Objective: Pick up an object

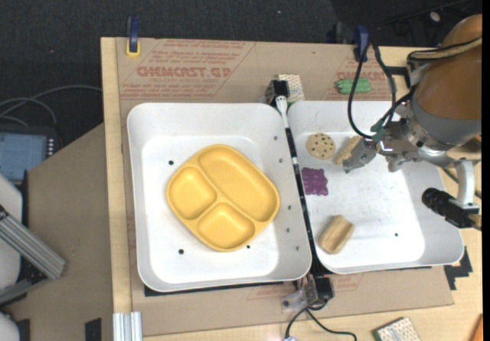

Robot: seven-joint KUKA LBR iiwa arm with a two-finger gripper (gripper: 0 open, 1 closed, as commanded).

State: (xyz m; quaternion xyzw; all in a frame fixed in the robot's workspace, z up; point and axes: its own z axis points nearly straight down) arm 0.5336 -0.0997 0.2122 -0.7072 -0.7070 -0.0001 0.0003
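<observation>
Gripper (360, 157): I saw it low over the right bin, in that bin's upper half, reaching in from the right under the orange band of the arm (452, 79).
Fingers: I could not tell from my feed whether they were apart or together; the tips blurred into one grey wedge, and a tan shape sat right against them that I could not identify.
Cookie (321, 145): a round, speckled cookie lay just beside the gripper, on the side away from the arm and slightly up the view, close to the tips but apart from them as far as I could judge.
Purple piece (314, 181): a flat purple scrap lay near the gripper, below it in the view and further from the arm, next to the wall shared by the bins.
Tan cylinder (335, 234): a short tan roll lay well below the gripper in the view, tilted, near the bin's lower edge.
Right bin (398, 209): I saw it directly beneath the gripper, white and faintly speckled.
Left bin (149, 178): it lay beyond the gripper's tips, away from the arm, touching the right bin.
Yellow divided plate (222, 196): a three-compartment plate sat in the middle of the left bin, well apart from the gripper.
Cable (356, 94): a black cable looped above the gripper toward the wrist.
</observation>
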